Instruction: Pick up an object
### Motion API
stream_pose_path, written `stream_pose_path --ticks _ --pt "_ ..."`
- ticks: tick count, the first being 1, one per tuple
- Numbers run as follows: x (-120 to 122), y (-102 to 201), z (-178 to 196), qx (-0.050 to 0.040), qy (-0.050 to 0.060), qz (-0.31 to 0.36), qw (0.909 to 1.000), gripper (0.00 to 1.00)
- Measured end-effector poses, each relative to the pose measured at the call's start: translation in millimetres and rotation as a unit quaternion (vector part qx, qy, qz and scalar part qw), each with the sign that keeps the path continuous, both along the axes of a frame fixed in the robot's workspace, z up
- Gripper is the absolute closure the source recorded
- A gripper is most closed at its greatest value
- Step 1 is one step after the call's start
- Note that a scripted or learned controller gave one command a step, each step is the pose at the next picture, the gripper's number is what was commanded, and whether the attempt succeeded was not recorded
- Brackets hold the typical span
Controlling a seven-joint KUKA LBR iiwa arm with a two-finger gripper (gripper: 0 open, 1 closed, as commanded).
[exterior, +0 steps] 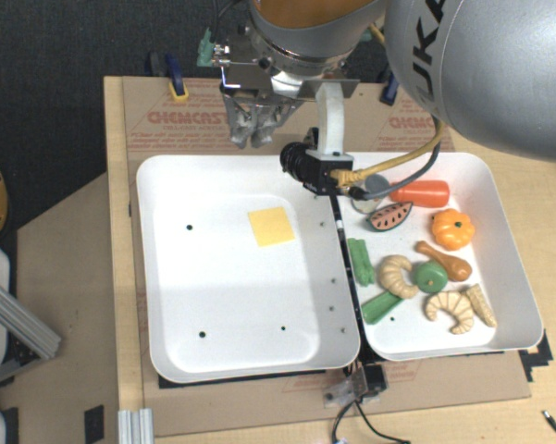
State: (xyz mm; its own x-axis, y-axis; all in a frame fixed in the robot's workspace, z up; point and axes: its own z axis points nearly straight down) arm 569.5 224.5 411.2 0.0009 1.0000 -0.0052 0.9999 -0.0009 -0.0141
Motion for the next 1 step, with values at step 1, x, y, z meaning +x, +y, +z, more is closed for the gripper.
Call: stream_pose_path --ticks 1 --pt "46.9 -0.2 116.0 0.0048 -0.015 0.0 0.9999 1.0"
